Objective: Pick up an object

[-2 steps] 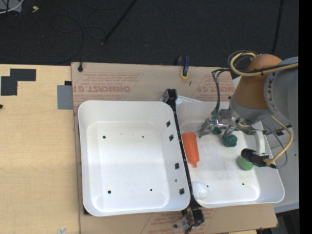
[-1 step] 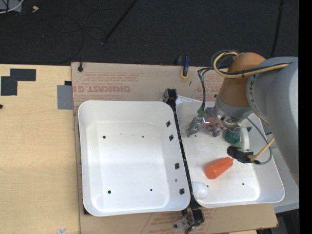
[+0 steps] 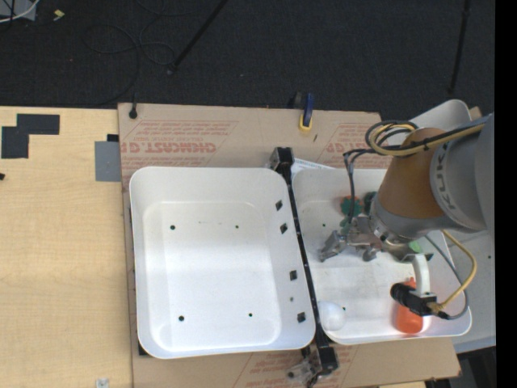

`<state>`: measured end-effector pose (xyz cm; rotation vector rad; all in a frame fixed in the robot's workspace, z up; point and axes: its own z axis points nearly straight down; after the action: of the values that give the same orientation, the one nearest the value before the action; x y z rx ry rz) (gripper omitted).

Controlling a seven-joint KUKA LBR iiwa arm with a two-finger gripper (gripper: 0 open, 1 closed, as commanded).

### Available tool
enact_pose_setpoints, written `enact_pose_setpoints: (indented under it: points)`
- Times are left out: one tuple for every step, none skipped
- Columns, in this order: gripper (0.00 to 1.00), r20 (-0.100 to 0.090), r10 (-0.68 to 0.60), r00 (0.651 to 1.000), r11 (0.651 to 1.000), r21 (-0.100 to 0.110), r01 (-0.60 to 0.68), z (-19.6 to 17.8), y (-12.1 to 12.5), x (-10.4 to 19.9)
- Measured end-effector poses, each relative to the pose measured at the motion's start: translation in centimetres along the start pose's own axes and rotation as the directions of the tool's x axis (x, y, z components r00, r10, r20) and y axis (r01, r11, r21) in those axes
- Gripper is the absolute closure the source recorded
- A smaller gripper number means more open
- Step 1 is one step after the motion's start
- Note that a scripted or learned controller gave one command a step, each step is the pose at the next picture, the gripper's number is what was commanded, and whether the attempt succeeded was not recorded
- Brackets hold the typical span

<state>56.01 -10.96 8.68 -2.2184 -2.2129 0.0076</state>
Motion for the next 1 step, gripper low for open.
enact_pose_setpoints:
  points:
    - [0.0, 0.004, -0.005, 1.0, 1.0, -0.014, 0.005, -0.25, 8.73, -0.6]
